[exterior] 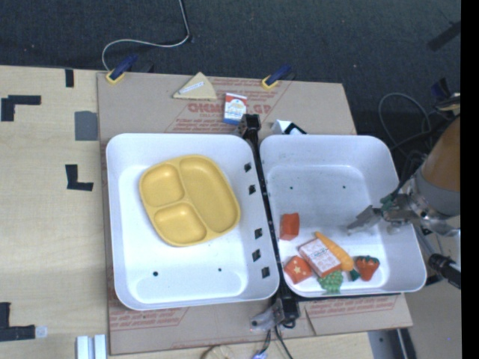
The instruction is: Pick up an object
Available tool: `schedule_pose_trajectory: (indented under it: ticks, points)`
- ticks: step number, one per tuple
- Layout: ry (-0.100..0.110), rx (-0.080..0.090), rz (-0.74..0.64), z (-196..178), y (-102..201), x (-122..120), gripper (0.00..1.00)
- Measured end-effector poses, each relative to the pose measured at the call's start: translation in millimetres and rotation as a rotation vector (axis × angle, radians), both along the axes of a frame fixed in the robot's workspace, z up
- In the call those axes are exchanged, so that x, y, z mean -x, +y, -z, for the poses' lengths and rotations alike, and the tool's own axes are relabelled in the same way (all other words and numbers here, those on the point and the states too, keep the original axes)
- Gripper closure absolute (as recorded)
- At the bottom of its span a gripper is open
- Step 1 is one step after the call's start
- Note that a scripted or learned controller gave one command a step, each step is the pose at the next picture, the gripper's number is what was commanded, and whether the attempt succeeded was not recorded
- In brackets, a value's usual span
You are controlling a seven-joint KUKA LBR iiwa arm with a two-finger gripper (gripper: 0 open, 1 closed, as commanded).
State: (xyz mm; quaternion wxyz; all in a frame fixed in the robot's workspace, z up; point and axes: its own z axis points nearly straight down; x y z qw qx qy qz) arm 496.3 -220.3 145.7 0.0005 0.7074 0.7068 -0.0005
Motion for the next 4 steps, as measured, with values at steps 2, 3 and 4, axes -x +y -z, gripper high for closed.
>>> schedule_pose_trajectory:
  ticks: [2, 3, 4]
  points:
    - [0.001, 0.000, 0.000, -24.4, -4.4, -29.5, 0.00]
    - [0.004, -0.003, -0.002, 34.3, 65.8, -1.2, 0.00]
    - [-0.018, -0.002, -0.002, 54.4, 63.0, 5.6, 0.00]
